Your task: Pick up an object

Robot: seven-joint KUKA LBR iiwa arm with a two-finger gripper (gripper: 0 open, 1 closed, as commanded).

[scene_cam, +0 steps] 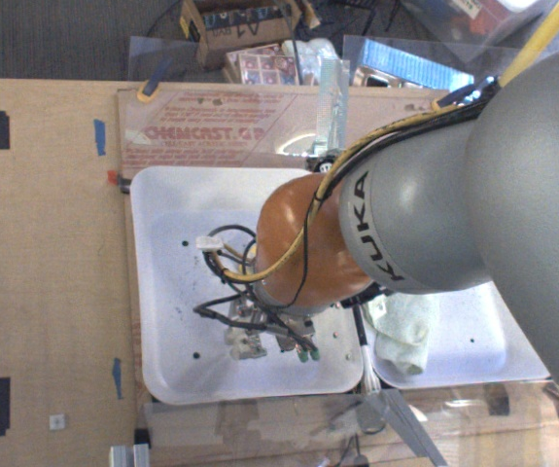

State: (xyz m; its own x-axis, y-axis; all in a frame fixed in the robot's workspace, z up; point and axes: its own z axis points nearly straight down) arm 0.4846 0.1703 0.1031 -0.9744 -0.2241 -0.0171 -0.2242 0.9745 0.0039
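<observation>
Arm low over left bin (162, 290); gripper (264, 339) near bin floor, front-centre. Finger state: cannot tell, wrist and cabling block view. Risk: grasp closes on nothing, or scrapes bin floor, since no object confirmed beneath. Candidate object: pale green-white cloth (403, 331) in right bin (473, 343), crumpled, soft-looking, well apart from gripper.

Grey arm (473, 183) with orange band (303, 241); white bins (153, 261); pale green cloth (405, 334)

One fixed overhead view, slanting down on both bins (153, 261).
</observation>
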